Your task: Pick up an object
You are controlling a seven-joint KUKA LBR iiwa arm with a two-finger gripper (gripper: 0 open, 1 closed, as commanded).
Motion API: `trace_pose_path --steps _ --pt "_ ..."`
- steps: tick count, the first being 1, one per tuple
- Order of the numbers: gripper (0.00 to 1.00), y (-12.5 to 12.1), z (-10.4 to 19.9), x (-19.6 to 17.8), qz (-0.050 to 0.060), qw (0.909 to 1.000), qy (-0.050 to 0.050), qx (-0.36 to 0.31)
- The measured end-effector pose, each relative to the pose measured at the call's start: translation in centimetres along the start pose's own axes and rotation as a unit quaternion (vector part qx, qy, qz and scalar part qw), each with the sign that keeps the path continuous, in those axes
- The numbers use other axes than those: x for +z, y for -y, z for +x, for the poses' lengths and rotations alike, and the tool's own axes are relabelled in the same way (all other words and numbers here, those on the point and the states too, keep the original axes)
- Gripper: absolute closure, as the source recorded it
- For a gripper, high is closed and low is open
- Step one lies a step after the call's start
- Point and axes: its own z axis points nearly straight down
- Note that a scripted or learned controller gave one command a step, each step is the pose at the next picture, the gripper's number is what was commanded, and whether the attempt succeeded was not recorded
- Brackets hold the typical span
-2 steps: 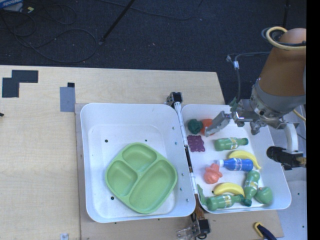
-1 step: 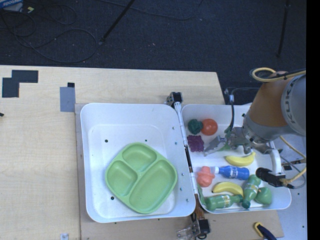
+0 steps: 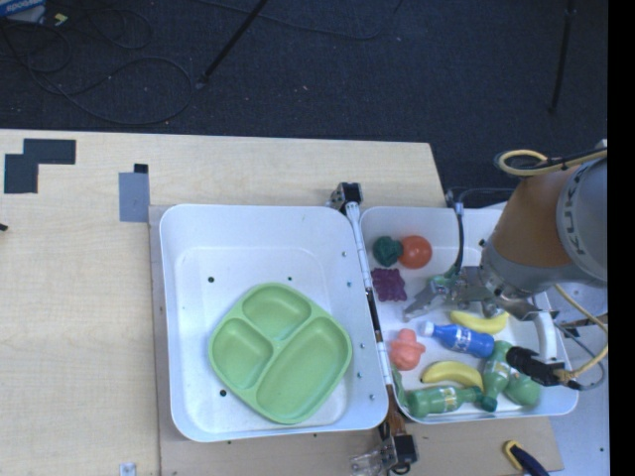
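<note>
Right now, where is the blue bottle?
The blue bottle lies in the right bin, between two bananas, right of the pink toy.

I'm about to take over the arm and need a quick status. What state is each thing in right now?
Gripper: low in the right bin, nothing seen held.
Green plate: flat, right side up, in the left bin.
Blue bottle: lying on its side.
Green bottle: lying on its side.
Two bananas: lying loose.
Purple grapes: resting beside the gripper.
</note>
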Motion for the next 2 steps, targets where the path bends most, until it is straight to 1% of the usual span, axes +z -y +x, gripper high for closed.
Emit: trace_pose_path --steps 1,2 --pt "1.00 0.0 -0.1 -0.9 0.001 1.0000 -0.002 0.003" --pt "1.00 3.5 3.1 -9.7 0.000 1.0000 0.000 0.000"
